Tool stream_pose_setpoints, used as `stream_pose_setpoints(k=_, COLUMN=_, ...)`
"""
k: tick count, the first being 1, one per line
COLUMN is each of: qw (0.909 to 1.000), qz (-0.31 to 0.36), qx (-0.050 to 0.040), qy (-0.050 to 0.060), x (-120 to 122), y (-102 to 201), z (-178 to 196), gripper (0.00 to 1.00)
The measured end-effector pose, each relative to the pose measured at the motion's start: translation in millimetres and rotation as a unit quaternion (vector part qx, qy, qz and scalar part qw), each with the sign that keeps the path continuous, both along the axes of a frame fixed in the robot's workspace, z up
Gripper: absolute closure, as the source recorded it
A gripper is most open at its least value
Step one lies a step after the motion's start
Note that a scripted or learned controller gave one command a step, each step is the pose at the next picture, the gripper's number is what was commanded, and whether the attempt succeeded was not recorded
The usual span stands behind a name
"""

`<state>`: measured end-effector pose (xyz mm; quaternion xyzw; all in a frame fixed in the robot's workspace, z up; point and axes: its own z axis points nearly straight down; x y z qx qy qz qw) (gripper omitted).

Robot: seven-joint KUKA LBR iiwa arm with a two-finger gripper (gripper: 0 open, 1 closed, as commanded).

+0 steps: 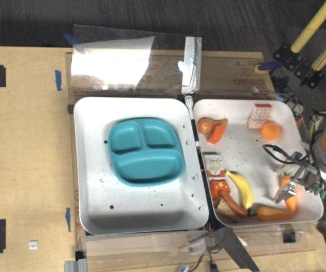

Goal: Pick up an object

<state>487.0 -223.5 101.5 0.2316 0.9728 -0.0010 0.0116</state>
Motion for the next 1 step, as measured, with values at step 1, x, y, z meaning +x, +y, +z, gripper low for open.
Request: stream_pose_setpoints(k=1, qw=0.9999, qz=0.012, qx=0.0011, qy=0.006, x=-4.5, y=4.7, z=-12.4, gripper=0.0)
